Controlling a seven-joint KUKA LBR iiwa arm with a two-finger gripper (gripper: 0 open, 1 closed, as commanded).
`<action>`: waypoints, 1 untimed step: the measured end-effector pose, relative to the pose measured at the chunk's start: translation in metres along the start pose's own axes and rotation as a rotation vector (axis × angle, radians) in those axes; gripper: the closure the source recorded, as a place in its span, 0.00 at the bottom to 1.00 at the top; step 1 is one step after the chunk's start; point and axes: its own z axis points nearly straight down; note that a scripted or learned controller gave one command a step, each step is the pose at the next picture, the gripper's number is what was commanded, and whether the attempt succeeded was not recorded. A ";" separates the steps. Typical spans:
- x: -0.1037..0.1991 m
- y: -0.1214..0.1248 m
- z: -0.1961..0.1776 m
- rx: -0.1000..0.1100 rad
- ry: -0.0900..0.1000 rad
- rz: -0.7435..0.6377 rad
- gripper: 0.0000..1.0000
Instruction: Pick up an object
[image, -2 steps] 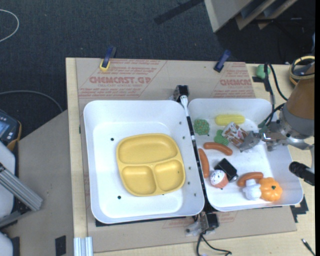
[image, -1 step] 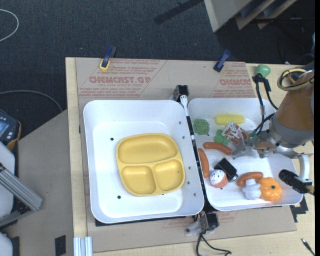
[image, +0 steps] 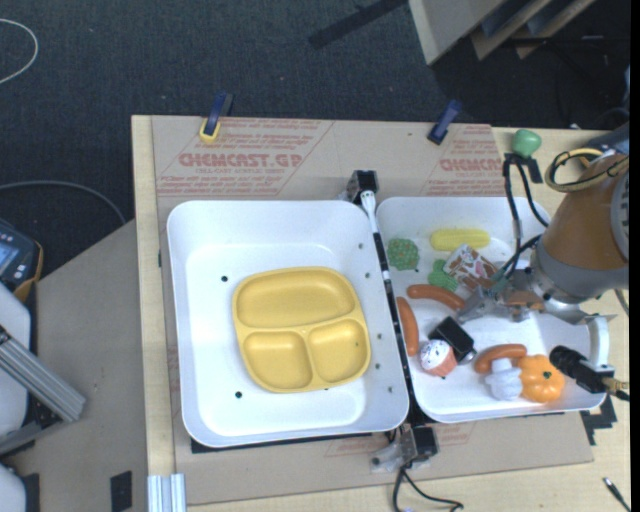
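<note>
Two sausages (image: 434, 294) just left of the pincer (image: 492, 300) (right bin (image: 440, 400)).

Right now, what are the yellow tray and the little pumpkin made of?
The yellow tray looks like moulded plastic: one even matte colour, rounded compartments. The little pumpkin seems plastic or rubber, a toy, since its orange skin catches a slight shine. From this far I can't be sure which.
</note>
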 end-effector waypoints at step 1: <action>-0.001 0.000 -0.012 -0.004 -0.002 0.001 1.00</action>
